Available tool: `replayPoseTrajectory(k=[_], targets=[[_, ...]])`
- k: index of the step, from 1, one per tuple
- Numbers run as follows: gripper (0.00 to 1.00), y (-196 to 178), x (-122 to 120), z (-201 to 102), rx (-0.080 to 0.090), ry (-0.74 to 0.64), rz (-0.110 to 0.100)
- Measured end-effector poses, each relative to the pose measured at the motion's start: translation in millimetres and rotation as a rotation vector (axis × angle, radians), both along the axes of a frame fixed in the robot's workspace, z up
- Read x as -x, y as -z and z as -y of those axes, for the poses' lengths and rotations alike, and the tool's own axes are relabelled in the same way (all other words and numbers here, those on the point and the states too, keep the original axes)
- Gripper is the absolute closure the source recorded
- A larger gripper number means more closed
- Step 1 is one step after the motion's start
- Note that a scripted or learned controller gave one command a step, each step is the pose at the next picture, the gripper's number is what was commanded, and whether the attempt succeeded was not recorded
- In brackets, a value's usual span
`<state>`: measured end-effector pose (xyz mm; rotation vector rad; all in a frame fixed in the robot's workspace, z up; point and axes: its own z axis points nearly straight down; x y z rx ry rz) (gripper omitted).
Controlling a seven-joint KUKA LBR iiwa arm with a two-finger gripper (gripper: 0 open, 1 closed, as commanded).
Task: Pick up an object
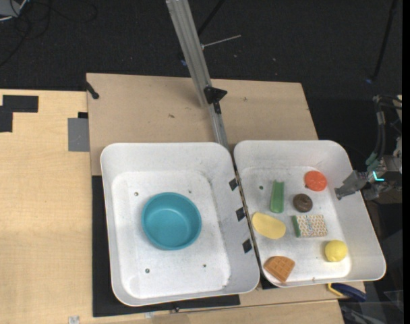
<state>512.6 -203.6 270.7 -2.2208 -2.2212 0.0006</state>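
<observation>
The right white bin (353, 159) holds several small objects: a red round piece (315, 180), a green stick (277, 196), a brown ball (302, 202), a yellow oval (268, 225), a patterned block (310, 225), a yellow ball (335, 250) and an orange-brown wedge (280, 268). My gripper (346, 190) is at the bin's right rim, low and dark, just right of the red piece and apart from it. Nothing is seen in its grasp.
The left white bin (124, 160) holds a teal bowl (171, 220). A slanted metal rail (193, 52) runs from the top down to the gap between the bins. Black clips (239, 212) line the shared wall.
</observation>
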Motion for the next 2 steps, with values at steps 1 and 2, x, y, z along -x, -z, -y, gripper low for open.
replayPoseTrajectory(k=[1, 2], targets=[[0.0, 0.0, 0.0, 0.0, 0.0, 0.0, 0.0], [0.0, 59.6, 8.3, -2.1, -0.001, 0.0, -0.005]])
